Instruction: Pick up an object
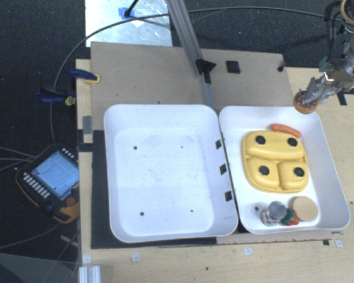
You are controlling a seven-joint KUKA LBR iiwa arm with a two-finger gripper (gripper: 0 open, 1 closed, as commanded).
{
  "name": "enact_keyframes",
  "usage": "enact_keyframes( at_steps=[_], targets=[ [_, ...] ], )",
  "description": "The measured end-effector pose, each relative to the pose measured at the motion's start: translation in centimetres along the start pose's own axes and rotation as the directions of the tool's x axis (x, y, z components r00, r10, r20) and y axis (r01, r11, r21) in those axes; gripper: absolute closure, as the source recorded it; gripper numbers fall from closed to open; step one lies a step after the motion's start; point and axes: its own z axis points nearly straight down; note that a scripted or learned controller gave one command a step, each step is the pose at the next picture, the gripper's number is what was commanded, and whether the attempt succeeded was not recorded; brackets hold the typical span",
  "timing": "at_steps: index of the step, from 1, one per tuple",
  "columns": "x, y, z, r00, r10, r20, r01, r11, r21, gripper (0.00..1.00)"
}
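Orange, round and small point(304, 104), seen right at the tip of the gripper point(311, 96), above the far right corner of the right bin point(337, 184); grip open or closed, impossible to tell. Below it in that bin, an orange sausage-shaped piece point(285, 129) touching a yellow moulded block point(275, 161) with four black dots. Near the front wall, a grey object point(276, 210) beside a tan disc point(305, 208). Alongside, the left bin point(108, 152).

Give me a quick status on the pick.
Hand above right bin's far corner, round orange-brown piece at its tip. Yellow four-hole plastic block, orange sausage, tan disc in that bin.
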Motion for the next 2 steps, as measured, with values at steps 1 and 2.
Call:
enact_keyframes(
  at_steps=[1, 2],
  targets=[
    [4.7, -0.7, 0.6, 1.0, -0.003, -0.002, 0.003, 1.0, 0.004, 1.0],
    [9.2, -0.8, 1.8, 1.0, -0.003, -0.002, 0.003, 1.0, 0.004, 1.0]
  ],
)
